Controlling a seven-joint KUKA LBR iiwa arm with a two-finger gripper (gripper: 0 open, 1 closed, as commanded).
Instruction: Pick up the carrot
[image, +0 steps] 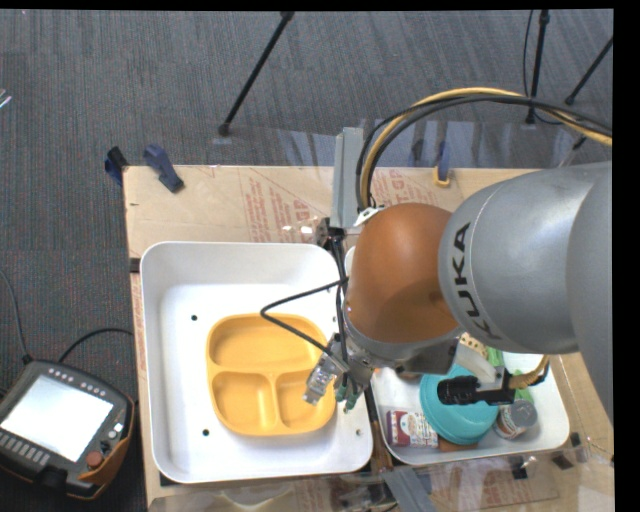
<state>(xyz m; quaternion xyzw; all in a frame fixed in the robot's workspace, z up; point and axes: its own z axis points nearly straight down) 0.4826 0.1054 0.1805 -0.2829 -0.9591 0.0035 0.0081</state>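
A yellow tray (262, 375) lies in the left bin (180, 290). Right of the tray, the right bin (553, 430) holds a teal bowl (455, 418), a can (515, 420) and a packet (410, 429).

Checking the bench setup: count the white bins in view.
2. The left bin holds a yellow divided tray; the right bin sits partly under the arm, so more there may be hidden.

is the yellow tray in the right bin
No, the yellow tray lies in the left bin, beside the hand.
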